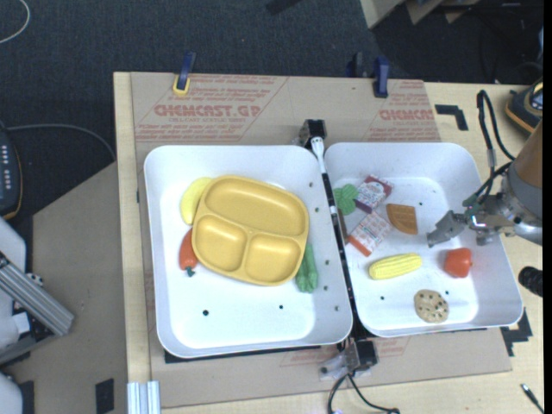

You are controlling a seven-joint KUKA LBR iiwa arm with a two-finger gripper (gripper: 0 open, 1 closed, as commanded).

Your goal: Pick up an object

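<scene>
Claw (448, 231) sits spread wide with nothing in it, just above the red tomato (458, 262).

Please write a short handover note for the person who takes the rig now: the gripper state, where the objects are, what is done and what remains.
Gripper: open, holding nothing, low over the right bin, just above the red tomato.
Right bin also holds a corn cob, a cookie, an orange-brown piece, some packets and a green item.
Left bin: yellow divided tray lying over a banana, a red item and a green item.
Done: nothing picked yet.
Left: close on one object, probably the tomato, and lift.
</scene>
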